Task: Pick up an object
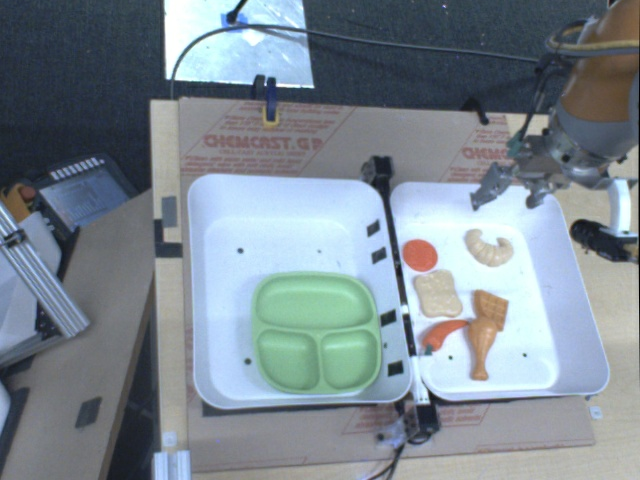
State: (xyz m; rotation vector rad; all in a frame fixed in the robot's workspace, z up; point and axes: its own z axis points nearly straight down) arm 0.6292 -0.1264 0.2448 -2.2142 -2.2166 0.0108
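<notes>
The right white bin [575,298] holds several toy foods: a red tomato slice [420,255], a cream croissant [489,248], a tan bread slice [437,293], an orange chicken drumstick [484,331] and a red chili pepper [443,333]. My gripper [512,190] hangs above the bin's far edge, up and right of the tomato slice and above the croissant. Its two dark fingers are spread apart, open, with nothing between them.
The left white bin [215,268] contains a green three-compartment plate [315,331]. A black divider [392,268] runs between the bins. The arm [600,88] comes in from the upper right. Cables and a foil sheet [240,28] lie beyond the bench's far edge.
</notes>
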